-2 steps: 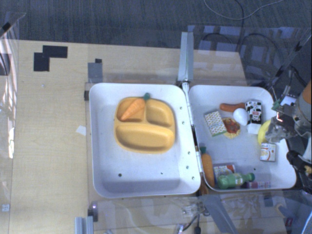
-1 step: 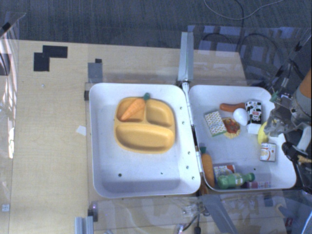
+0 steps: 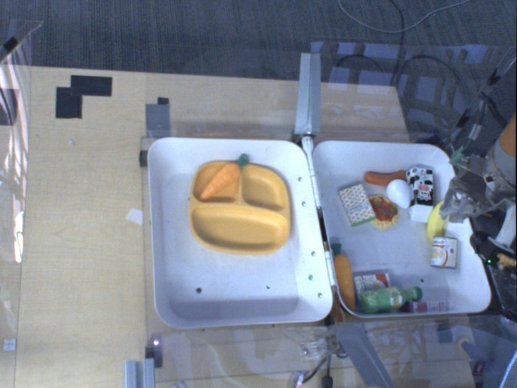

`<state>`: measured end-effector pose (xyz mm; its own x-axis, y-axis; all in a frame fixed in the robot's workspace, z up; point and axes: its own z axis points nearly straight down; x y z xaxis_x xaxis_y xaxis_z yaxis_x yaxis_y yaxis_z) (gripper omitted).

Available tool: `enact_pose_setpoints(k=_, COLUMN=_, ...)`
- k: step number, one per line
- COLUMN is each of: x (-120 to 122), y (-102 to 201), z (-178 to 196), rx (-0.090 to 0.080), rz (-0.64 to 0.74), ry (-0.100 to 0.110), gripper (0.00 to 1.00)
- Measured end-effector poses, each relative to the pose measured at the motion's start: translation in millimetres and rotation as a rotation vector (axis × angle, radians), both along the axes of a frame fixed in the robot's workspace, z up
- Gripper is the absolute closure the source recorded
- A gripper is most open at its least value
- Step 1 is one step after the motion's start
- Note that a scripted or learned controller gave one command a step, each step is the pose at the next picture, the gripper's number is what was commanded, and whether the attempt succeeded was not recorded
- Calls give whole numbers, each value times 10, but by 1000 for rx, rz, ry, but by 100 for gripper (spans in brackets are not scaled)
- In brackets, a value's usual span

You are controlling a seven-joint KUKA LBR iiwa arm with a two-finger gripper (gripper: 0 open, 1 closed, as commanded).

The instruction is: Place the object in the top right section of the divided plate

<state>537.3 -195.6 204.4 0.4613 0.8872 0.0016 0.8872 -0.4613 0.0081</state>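
A green bottle (image 3: 389,299) lies at the right bin's (image 3: 477,301) near edge. The gripper (image 3: 457,206) hangs at that bin's right side above a yellow item (image 3: 436,221); its state is unclear. A carrot (image 3: 220,179) fills the divided plate's (image 3: 240,231) top left section.

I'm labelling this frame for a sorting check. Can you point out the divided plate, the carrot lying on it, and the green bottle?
divided plate (image 3: 239,226): camera view, bare floor of its large lower section.
carrot (image 3: 216,183): camera view, middle of its orange body.
green bottle (image 3: 384,300): camera view, middle of its body.
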Motion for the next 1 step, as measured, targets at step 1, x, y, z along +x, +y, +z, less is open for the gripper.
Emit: enact_pose_setpoints(k=1, x=19, y=10, z=113, rx=-1, rz=10, ry=-4, gripper=100)
